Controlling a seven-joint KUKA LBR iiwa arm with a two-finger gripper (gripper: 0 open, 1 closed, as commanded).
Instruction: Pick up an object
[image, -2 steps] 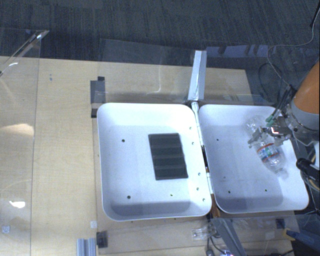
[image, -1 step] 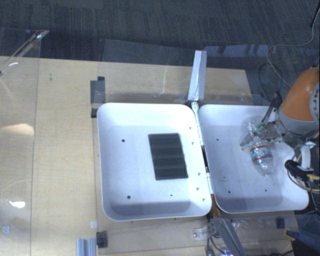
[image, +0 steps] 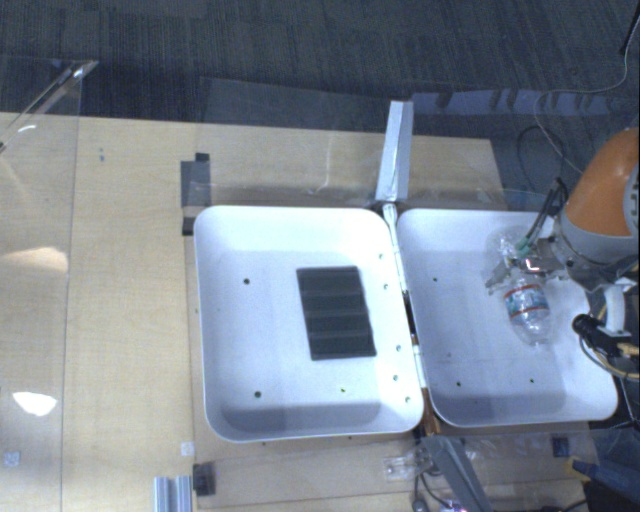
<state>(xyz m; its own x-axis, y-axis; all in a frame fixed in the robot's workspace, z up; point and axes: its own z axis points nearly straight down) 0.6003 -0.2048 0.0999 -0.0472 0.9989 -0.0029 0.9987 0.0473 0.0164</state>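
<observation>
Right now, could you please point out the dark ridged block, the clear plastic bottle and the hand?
dark ridged block (image: 336, 312): camera view, top face centre.
clear plastic bottle (image: 526, 306): camera view, its label.
hand (image: 522, 262): camera view, fingertip area above the bottle.

Slanted overhead view, both bins (image: 300, 225)

Grey arm (image: 598, 245) entering from the right edge, bulky and rounded. Broad orange band (image: 605, 190) above the wrist, domed, glossy, lit paler toward its upper side. Below the band a grey collar, then a lighter grey-white wrist section. Thin black cable (image: 548, 212) running along the near side of the wrist toward the tool end. Gripper (image: 520, 262) small, metallic, silvery with glints; finger detail too fine to resolve. Further dark cabling and a whitish housing low at the right edge.
</observation>
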